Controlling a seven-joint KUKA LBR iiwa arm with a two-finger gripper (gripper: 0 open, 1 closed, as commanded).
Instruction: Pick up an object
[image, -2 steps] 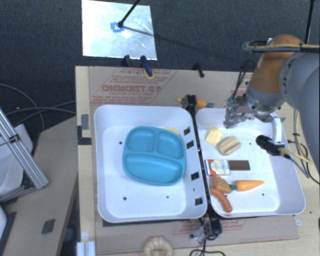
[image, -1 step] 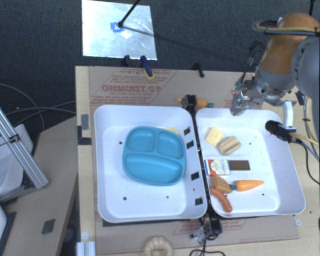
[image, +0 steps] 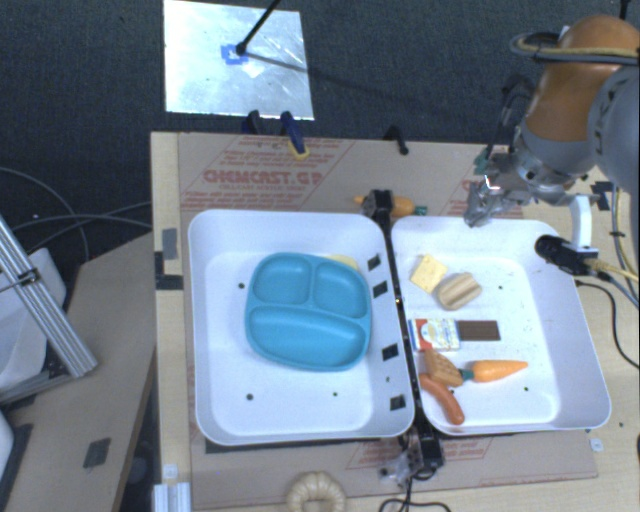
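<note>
In the right bin (image: 560, 330) lie a yellow cheese wedge (image: 429, 271), a tan bread roll (image: 459, 291), a flat packet with a brown bar (image: 457, 333), an orange carrot (image: 495, 370), a brown nugget-like piece (image: 441, 367) and a red sausage (image: 444, 398). My gripper (image: 479, 213) hangs above the far rim of the right bin, up and to the right of the cheese wedge. Nothing shows between its tips.
The left bin (image: 215, 330) holds a blue divided tray (image: 307, 310) with a small yellow thing (image: 345, 262) peeking out behind it. Black clips run along the seam between the bins. A tan ring (image: 315, 493) lies on the bench in front.
</note>
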